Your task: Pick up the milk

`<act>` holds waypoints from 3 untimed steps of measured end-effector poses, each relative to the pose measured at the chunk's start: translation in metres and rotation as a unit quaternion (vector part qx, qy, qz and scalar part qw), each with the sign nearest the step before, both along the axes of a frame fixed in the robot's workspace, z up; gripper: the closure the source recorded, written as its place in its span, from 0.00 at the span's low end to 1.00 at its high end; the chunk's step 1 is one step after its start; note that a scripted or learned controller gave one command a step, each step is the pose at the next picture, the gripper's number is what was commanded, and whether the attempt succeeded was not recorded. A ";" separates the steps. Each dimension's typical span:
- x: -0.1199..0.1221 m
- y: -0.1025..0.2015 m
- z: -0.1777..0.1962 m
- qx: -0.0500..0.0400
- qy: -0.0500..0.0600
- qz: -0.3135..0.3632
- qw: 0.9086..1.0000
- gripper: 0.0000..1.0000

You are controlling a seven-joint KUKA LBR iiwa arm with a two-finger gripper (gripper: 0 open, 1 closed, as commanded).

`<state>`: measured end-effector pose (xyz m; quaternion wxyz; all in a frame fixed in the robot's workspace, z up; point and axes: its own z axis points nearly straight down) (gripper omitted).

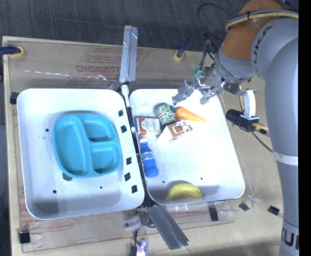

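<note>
Two white bins sit side by side: the left bin holds a blue divided tray, while in the right bin a banana lies nearest, then a blue bottle along the dividing wall. Farther back the milk, a small carton lying tipped with its long axis slanting up to the right, is crowded by a red packet, a green can and a carrot touching its far end; its print is unreadable. Beyond them the gripper hovers over the bin's far edge, fingers spread apart around nothing.
</note>
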<state>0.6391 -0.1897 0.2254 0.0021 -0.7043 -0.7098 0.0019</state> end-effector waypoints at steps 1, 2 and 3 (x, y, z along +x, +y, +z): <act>0.006 0.003 -0.129 -0.001 -0.007 0.070 0.998 0.00; 0.009 0.005 -0.121 0.000 -0.007 0.073 0.997 1.00; -0.013 -0.021 -0.054 0.000 -0.002 0.173 0.985 1.00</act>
